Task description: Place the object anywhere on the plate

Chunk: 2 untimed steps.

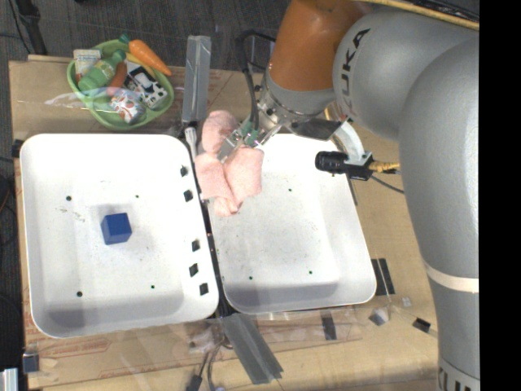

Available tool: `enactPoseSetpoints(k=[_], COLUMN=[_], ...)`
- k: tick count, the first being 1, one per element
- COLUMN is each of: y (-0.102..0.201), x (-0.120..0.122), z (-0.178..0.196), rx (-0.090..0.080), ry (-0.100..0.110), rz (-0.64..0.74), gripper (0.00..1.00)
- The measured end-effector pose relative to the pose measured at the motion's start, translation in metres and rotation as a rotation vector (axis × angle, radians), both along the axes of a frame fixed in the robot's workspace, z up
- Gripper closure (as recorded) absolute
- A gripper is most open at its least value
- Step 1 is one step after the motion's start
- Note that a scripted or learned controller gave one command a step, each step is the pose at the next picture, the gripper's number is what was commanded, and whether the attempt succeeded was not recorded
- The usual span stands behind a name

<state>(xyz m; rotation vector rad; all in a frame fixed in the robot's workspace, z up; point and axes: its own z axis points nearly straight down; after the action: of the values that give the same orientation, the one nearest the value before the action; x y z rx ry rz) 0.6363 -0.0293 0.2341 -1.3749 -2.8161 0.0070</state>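
Gripper (244, 137): at far left corner of right bin (326, 292), fingers pinched into pink cloth (230, 169).
Cloth: bunched directly under and below gripper, long axis along divider between bins.
Plate: cannot identify.
Blue cube (116, 227): well left, in left bin (49, 300).
Open room: right, bare bin floor.

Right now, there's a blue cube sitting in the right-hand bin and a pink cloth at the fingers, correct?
Not quite. The camera view shows the blue cube in the left bin, not the right one. The pink cloth is indeed at the gripper, by the right bin's upper left edge.
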Motion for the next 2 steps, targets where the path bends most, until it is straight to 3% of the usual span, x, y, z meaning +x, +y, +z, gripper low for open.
enactPoseSetpoints(k=[2], y=[0.084], x=[-0.039], z=[-0.014], rx=[0.006], ry=[0.000], rz=[0.807], gripper=[1.00])
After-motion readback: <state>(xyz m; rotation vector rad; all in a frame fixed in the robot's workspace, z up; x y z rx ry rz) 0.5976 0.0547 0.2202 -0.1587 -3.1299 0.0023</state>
